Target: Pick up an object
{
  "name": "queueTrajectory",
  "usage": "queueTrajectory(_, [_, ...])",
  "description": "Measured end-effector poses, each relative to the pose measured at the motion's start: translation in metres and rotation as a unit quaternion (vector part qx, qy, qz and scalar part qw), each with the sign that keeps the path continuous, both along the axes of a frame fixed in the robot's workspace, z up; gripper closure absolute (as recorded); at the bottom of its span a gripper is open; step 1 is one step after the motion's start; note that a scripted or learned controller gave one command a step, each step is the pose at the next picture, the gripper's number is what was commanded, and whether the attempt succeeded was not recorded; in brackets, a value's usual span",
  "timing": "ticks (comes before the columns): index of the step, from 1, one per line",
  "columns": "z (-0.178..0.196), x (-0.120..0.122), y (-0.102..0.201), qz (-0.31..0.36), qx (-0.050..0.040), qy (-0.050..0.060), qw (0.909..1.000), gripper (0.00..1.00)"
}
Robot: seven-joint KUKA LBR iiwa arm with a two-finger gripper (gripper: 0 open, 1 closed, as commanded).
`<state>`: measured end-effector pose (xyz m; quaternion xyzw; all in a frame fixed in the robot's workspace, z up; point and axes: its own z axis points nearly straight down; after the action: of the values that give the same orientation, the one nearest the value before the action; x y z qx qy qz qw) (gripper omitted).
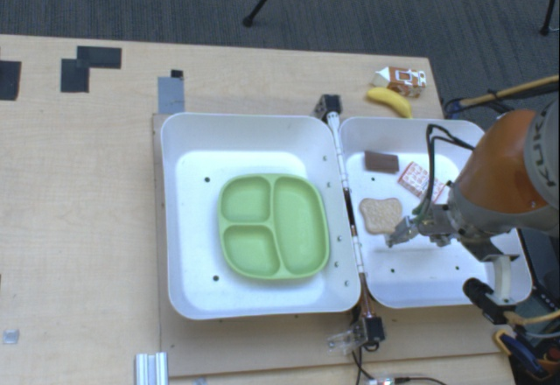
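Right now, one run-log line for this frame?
gripper: low in right bin, beside bread slice | grasp: none seen | left bin: green plate

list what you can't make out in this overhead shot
- The hand beside the tan bread-shaped slice: too small and blurred to judge its fingers.
- Red-and-white patterned card: print too small to read.
- Right white bin: far side covered by the grey-and-orange arm.

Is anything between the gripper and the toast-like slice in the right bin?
Nothing visible. The gripper sits just right of the slice, with bare bin floor around them. The brown block and the red-and-white card lie farther back, out of the way.
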<state>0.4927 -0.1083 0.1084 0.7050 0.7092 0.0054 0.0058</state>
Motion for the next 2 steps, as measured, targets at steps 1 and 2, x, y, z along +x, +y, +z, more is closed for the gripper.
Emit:
queueTrajectory(1, [0.0106,0.0017,0.0007,0.001,0.0003,-0.002,1.0000,1.00])
queueTrajectory(2, [0.0105,0.0016,0.0007,0.001,0.0003,-0.002,1.0000,0.00])
